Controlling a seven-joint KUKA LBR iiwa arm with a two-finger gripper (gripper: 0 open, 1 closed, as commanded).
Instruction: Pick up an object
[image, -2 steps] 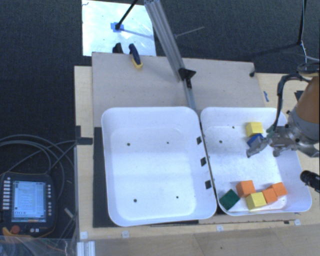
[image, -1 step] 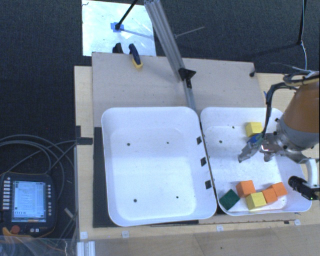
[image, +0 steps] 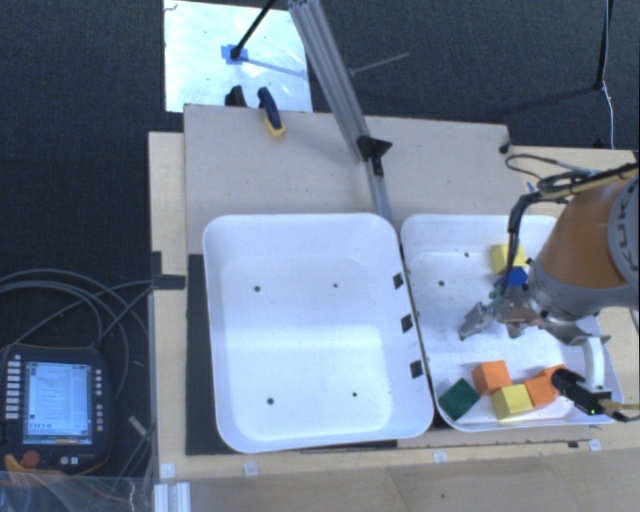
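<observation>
From my remote station, the left bin (image: 310, 240) lies well left of my claw (image: 492, 318), which hangs spread wide and holding nothing over the right bin (image: 430, 240), mid-approach; blocks below it demand realignment and descent.

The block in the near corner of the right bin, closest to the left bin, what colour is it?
Dark green. The block shows in the camera view.

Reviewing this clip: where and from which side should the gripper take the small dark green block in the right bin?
Grip the small dark green block across its two free flat sides, coming straight down. It lies near the right white bin's lower-left corner, apart from the orange cube; the wall crowds a sideways approach.
</observation>
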